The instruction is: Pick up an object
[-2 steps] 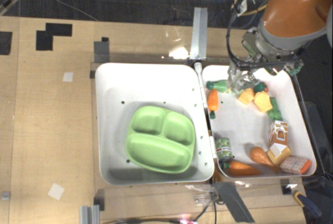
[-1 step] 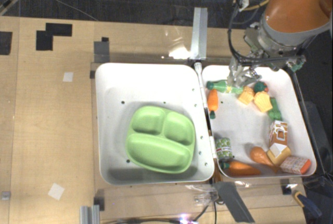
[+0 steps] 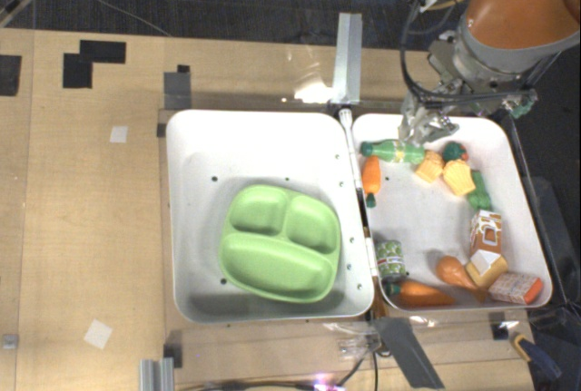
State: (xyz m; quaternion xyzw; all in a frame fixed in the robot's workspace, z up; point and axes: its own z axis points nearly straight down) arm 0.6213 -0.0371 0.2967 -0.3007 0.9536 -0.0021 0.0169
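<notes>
My gripper [image 3: 425, 128] hangs over the far edge of the right bin [image 3: 436, 226], just above a green bottle [image 3: 392, 151] lying on its side. Beside the bottle lie a yellow piece [image 3: 429, 167], another yellow piece [image 3: 459, 180] and a red-and-green item [image 3: 453, 151]. An orange carrot [image 3: 371, 177] lies against the bin's left wall. Nothing shows between the fingers.
The left bin [image 3: 195, 162] holds a green divided tray [image 3: 280, 241]. Along the right bin's near side lie a small green can [image 3: 390, 259], an orange carrot [image 3: 425, 295], an orange-brown piece [image 3: 454, 271], a white carton [image 3: 487, 235] and a red-ended box [image 3: 516, 288].
</notes>
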